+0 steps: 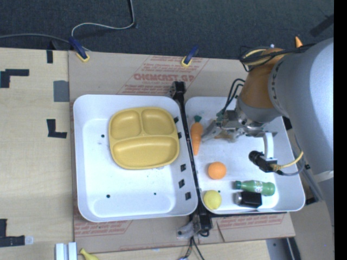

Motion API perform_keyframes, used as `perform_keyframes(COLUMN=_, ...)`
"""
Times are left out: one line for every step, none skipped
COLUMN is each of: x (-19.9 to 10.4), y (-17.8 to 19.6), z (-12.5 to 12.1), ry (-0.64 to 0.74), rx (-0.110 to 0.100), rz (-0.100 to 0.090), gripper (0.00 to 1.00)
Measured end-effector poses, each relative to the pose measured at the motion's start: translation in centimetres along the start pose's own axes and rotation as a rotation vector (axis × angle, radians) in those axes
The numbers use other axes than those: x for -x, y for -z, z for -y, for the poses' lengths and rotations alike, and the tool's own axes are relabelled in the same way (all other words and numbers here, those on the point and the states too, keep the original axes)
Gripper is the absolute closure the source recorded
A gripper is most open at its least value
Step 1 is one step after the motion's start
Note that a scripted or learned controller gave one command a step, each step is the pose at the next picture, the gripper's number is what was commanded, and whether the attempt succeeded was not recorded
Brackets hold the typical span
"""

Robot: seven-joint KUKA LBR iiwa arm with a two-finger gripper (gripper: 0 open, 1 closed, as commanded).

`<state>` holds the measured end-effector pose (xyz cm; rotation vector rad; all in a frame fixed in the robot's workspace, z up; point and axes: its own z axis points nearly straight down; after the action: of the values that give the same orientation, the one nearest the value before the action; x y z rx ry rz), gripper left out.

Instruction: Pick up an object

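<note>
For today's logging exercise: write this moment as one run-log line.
gripper: beside carrot | right bin: orange, lemon, bottle | nothing lifted

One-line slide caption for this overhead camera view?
Gripper reaches toward the carrot in the right bin; yellow plate in the left bin.

A robotics lab bench: a cardboard sheet (162, 75) clamped under two white bins (89, 199), loose cables (103, 26) over dark carpet, tape marks (54, 128) on the wooden benchtop, and toy food.
</note>
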<state>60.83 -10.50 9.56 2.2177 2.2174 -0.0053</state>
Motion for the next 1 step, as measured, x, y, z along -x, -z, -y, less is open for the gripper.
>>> perform_keyframes(x=-0.95, y=-1.04, z=-5.09, ry=0.000, rx=0.001, rz=-0.003, gripper=0.00)
